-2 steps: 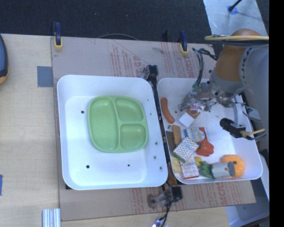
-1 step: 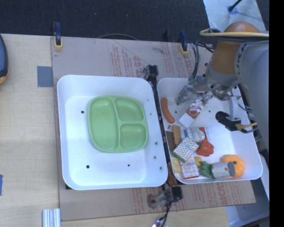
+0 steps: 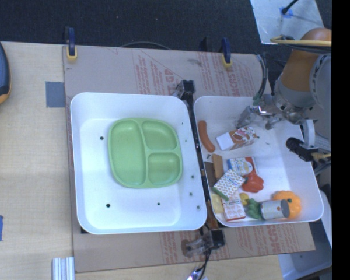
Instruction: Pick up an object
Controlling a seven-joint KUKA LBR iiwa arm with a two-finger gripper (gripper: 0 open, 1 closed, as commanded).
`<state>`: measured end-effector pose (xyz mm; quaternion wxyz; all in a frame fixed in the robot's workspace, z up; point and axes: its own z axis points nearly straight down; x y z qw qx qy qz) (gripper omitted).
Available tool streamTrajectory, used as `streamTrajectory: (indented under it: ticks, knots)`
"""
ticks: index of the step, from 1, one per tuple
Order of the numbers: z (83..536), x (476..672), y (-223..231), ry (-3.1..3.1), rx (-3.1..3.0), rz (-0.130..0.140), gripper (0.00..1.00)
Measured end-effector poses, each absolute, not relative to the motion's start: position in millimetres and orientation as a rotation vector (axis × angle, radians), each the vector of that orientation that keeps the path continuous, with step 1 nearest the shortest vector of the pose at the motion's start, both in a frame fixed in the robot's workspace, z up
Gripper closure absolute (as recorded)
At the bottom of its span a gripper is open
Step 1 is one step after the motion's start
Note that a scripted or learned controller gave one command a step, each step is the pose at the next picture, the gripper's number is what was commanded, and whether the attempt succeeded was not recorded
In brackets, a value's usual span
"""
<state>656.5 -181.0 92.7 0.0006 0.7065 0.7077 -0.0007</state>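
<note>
Above the right bin point(image 3: 306, 182), the pincer point(image 3: 249, 116) was poised near a packet point(image 3: 236, 137); its opening could not be told; descent was still needed.

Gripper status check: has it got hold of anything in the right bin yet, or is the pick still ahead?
Done: the gripper is over the right bin, at its far end. In hand: nothing visible between its fingers; the small packet lies just beside it. Left: the grasp and lift. The sausage, the orange pepper and the green plate all lie in the bins.
</note>
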Motion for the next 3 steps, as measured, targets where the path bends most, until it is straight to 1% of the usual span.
streamTrajectory:
  ticks: [1, 2, 3]
  knots:
    - [215, 629.5, -100, 2.231, 2.211, 0.006, 0.00]
    - [119, 613.3, -118, 2.227, 2.218, -0.008, 0.00]
    - [90, 509.2, -139, 2.230, 2.228, -0.012, 0.00]
